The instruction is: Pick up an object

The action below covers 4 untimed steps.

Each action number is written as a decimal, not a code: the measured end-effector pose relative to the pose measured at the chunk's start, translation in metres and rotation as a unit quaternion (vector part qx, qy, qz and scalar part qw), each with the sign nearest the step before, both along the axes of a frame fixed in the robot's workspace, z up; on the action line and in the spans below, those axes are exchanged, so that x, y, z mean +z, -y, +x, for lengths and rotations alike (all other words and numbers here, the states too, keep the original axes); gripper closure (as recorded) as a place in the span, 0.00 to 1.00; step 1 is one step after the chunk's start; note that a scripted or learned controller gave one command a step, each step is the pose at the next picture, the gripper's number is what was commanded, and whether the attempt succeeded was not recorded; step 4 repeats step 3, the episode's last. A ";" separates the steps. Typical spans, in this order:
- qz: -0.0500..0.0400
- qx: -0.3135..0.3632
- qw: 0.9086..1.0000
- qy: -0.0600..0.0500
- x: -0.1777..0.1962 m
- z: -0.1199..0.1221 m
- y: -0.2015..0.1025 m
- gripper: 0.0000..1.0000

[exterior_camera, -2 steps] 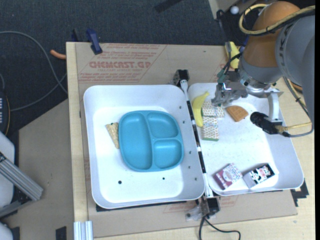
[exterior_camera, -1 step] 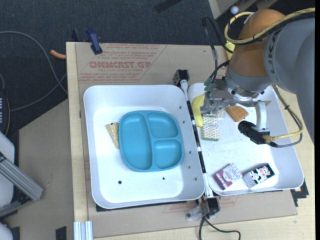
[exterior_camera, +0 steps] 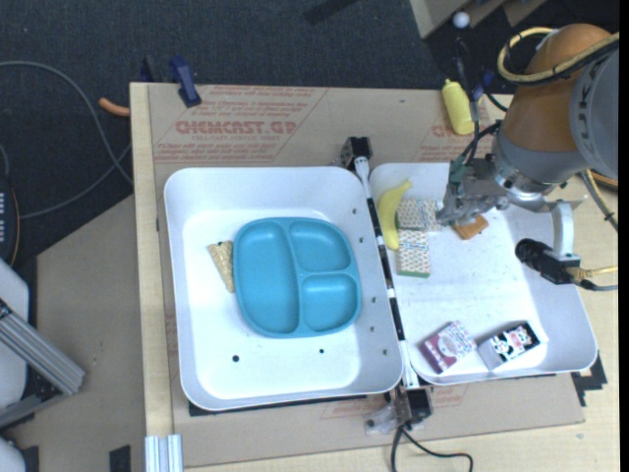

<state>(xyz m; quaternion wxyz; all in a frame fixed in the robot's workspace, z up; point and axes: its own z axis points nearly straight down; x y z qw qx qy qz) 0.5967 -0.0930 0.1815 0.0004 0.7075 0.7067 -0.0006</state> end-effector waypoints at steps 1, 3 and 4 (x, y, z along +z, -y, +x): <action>0.002 0.001 1.000 -0.001 0.003 -0.059 -0.052 1.00; 0.001 0.000 1.000 -0.001 0.003 0.014 -0.051 1.00; 0.001 0.000 1.000 -0.001 0.003 0.014 -0.051 1.00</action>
